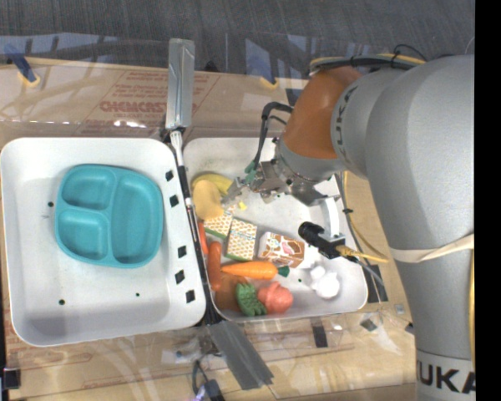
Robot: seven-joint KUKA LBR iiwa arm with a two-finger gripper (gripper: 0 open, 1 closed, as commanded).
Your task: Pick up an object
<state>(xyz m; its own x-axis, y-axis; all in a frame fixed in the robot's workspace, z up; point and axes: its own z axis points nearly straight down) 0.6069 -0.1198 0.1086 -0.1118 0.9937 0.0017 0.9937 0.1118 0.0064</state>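
Camera view: gripper (252, 186) is poised over the yellow toy (207, 195); finger state cannot be told; descent probably required.

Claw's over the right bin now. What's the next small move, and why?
Probably lower the claw a little toward the yellow item. It sits just left of the claw at the right bin's upper end, apart from the crowded carrot and cartons below.

tray (108, 214) in left bin (25, 307) | toys, perhaps food, right bin (351, 295)
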